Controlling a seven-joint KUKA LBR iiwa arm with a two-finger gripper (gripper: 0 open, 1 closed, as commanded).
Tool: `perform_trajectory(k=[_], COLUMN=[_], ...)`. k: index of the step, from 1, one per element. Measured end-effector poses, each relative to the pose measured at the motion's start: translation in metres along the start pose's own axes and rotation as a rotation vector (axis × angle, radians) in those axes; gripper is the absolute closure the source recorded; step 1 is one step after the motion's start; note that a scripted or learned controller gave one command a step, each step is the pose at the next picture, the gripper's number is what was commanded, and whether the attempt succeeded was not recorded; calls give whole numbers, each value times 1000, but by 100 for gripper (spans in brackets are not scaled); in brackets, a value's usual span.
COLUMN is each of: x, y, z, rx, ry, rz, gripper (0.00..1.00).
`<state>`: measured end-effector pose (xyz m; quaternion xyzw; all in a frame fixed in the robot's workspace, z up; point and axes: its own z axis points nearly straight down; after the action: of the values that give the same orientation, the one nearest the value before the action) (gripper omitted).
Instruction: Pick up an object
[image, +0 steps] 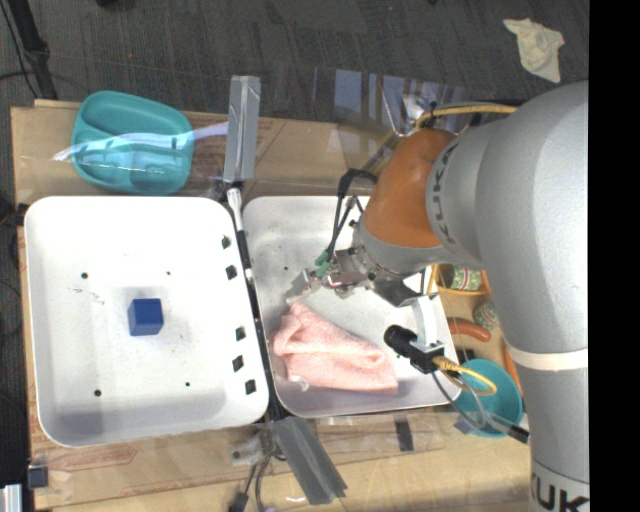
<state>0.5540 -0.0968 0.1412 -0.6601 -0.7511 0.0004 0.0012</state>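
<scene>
Grey arm (530, 250) over pink cloth (335, 352), right bin (275, 225).

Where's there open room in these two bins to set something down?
Left bin: bare floor all around the blue cube. Right bin: crowded, pink cloth along the near side, gripper above it; a bare strip by its far-left corner.

floor (300, 35): dark grey carpet | bench (130, 470): light wood | crumpled cloth (536, 45) on floor
</scene>
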Motion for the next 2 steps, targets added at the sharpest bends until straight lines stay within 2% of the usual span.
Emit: perform_trajectory(k=[1,2], x=[-51,-49], y=[-56,-54], z=[47,36], rx=[-6,-9], ry=[-1,1], rz=[-55,-62], gripper=[0,100])
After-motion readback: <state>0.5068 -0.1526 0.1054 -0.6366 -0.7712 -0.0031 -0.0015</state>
